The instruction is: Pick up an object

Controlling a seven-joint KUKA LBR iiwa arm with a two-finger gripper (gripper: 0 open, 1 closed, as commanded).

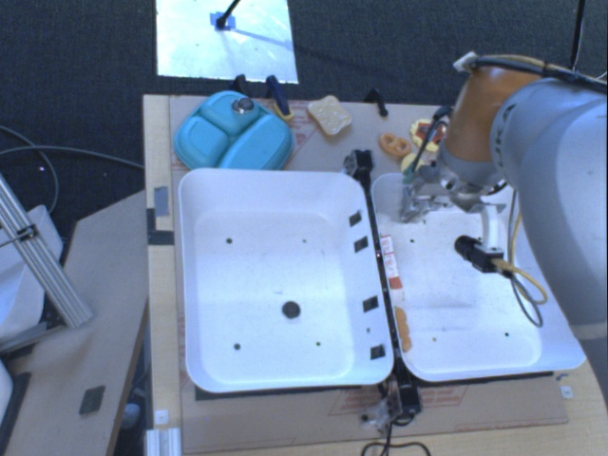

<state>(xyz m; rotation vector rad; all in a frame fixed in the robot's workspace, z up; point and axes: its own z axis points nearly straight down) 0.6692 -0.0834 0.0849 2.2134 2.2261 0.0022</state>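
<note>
Grey metal jaws hang low over the far left corner of the right shallow white bin [475,345], close to the wall it shares with the other bin. They are too small and blurry here, so I cannot tell if they are open or closed. Nothing can be seen held in them.

Just above them is the wide orange band [478,103], and then the big grey robot arm [556,150] going off to the right. A small black plug with a yellow wire [477,253] hangs from the arm over the same bin.

Inside the right bin, a small orange lumpy thing [403,329] lies near the front, right beside the middle wall. It is well apart from the jaws. A little red and white strip [389,262] lies along that same wall, nearer the jaws.

Next door, the left shallow white bin [256,212] has one small dark round thing [291,309] on its floor, near the middle.

Behind the bins, on the brown table [160,283], sit a light blue plastic plate with sections [233,136], a tan piece of toy toast [330,115], an orange toy pretzel [394,144] and a yellow toy [422,129] partly hidden by the arm.
</note>
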